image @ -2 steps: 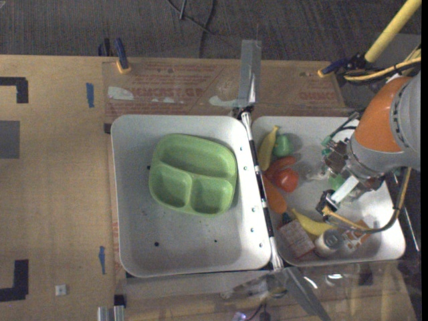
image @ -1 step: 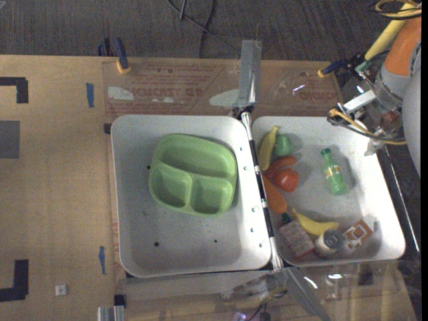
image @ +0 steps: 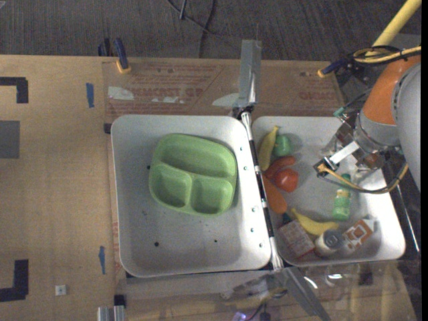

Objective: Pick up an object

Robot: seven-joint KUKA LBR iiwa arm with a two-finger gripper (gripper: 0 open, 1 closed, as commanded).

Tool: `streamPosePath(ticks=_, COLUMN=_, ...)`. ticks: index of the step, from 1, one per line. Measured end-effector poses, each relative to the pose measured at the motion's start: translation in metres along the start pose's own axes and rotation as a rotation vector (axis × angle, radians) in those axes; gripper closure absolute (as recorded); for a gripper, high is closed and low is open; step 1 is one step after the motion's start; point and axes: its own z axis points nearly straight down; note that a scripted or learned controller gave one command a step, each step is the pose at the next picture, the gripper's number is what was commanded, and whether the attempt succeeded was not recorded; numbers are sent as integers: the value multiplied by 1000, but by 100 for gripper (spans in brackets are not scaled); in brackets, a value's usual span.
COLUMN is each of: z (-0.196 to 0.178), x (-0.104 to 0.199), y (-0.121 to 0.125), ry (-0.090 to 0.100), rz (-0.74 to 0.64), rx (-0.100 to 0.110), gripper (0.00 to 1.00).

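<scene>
One claw point(image: 332, 162) hovers, grip state unclear.
Approach step: it must descend onto the small green plastic bottle point(image: 342, 204) just below.

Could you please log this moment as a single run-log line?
phase: approach | tool: above right white bin, nothing seen held | nearest: small green plastic bottle | left white bin: green three-compartment plastic tray

A pale wooden desk point(image: 53, 199) fills the near and left of the scene, marked with black tape corners point(image: 15, 89) and short blue tape strips point(image: 89, 94). A brown cardboard sheet point(image: 174, 85) lies on it at the far side. Beyond it, dark grey carpet point(image: 80, 12) covers the floor, with a black cable point(image: 190, 5) looping across.
</scene>
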Motion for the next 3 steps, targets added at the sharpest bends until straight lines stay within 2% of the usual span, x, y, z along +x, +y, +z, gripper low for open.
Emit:
streamPosePath(ticks=1, z=-8, x=-1, y=0, ry=-8, rz=-3, rx=2, gripper=100)
streamPosePath(ticks=2, z=-126, x=35, y=-19, ry=-7, rz=197, rx=5, gripper=100)
streamPosePath(ticks=3, z=-126, x=35, y=-19, ry=-8, rz=197, rx=6, gripper=0)
